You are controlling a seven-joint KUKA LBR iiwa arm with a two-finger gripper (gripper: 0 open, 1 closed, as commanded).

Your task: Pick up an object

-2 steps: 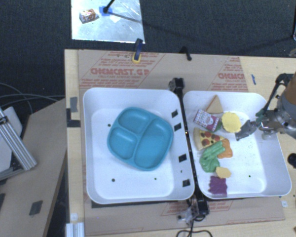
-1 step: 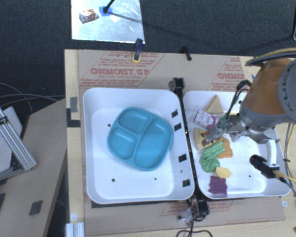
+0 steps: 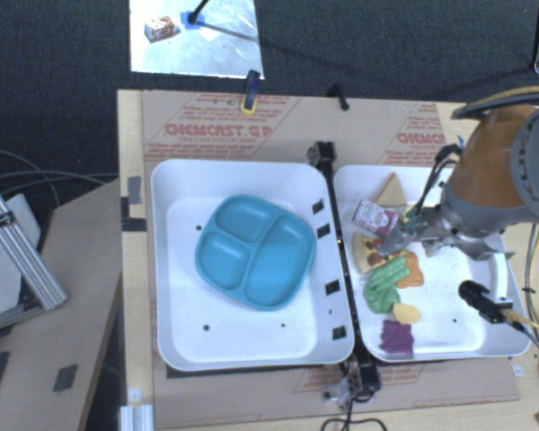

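Your pincer [image 3: 401, 232] sits low in the right bin [image 3: 458, 330], over its cluster of toys; you cannot tell how it stands.

Just beside its tip lies a pink-and-white packet [image 3: 373, 214], with a tan wedge [image 3: 392, 189] above that. Below it you have a green leafy piece [image 3: 384, 281] lying across an orange piece [image 3: 411, 272], then a small yellow piece [image 3: 406, 313] and a purple block [image 3: 396, 337] near the bin's front wall. The right half of this bin's floor is bare white. In the left bin [image 3: 175, 241] you see 1 blue 3-part plate [image 3: 254, 251], roughly centred, with open floor all round. Both bins rest touching on the worktop [image 3: 216, 128].
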